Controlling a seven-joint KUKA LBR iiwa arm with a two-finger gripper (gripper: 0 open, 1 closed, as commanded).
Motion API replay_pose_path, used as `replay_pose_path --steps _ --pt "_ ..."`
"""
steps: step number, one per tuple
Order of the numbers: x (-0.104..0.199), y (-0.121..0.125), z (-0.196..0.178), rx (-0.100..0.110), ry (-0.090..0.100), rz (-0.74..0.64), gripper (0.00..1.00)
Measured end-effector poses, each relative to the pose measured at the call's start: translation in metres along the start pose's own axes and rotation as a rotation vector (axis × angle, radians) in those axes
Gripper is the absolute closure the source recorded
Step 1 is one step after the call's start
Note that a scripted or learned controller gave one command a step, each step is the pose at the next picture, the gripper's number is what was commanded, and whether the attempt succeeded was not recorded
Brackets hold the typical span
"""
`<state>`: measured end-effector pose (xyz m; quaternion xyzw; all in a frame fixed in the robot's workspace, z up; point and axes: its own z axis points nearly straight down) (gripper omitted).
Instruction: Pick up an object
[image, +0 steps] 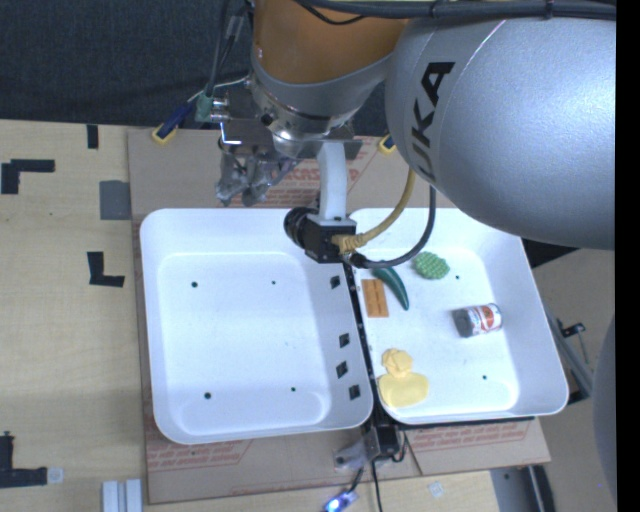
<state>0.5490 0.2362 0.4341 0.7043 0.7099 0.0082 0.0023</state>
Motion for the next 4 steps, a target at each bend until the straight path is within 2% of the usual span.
replay_pose_path --steps 1,2,3,4 --pt "-0.002 0.03 -0.107 0.003 -0.004 0.005 1.0" --pt "-0.002 -0.049 -0.028 0.026 -0.012 0.003 1.0" --pt "-0.001 -0.029 -0.105 0.008 -0.006 0.005 1.0" --pt "-0.002 -0.062 -0.009 0.027 -0.014 0.006 1.0"
